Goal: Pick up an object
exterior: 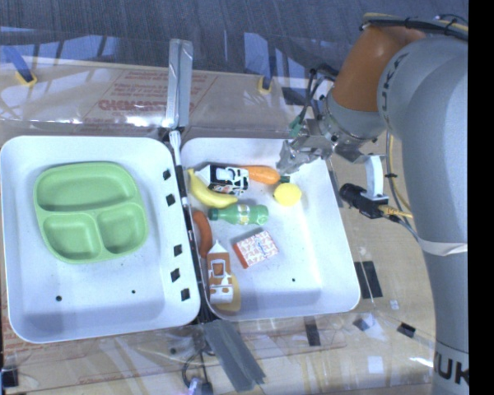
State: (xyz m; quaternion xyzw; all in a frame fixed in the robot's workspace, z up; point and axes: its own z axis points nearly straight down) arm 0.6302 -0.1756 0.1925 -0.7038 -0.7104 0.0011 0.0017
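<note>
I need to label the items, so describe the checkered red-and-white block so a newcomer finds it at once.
Look in the right bin, the one crowded with small items. Below the green bottle and right of the brown sauce bottle lies the checkered block. It is the only flat, square item with a red-and-white grid.

Beyond the wooden bench (90, 97), dark grey carpet (148, 2) covers the floor. Clear plastic sheeting (230, 81) lies over the bench's far part, catching glare, with blue tape (16, 64) at its corner.
</note>
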